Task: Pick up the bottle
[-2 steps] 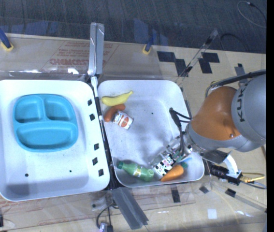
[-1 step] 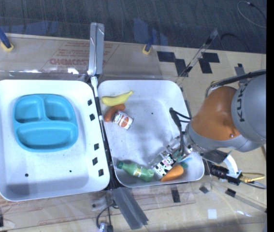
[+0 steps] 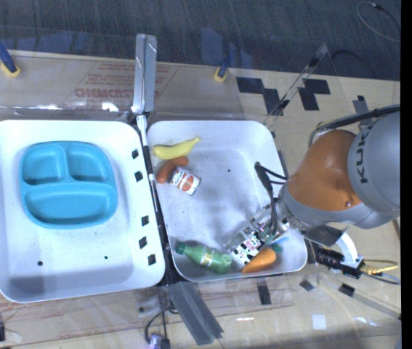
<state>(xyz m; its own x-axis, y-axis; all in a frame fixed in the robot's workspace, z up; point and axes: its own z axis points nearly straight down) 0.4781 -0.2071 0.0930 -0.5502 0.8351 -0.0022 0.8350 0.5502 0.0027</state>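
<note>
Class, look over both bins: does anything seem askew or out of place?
The green bottle lies on its side against the right bin's near wall, beside the carrot. Nothing looks spilled or damaged.

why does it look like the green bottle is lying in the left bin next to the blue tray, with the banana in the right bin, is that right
Not quite. The camera view shows the green bottle lying in the right bin, along its near edge beside the carrot. The blue tray sits in the left bin, and the banana is indeed in the right bin.
</note>
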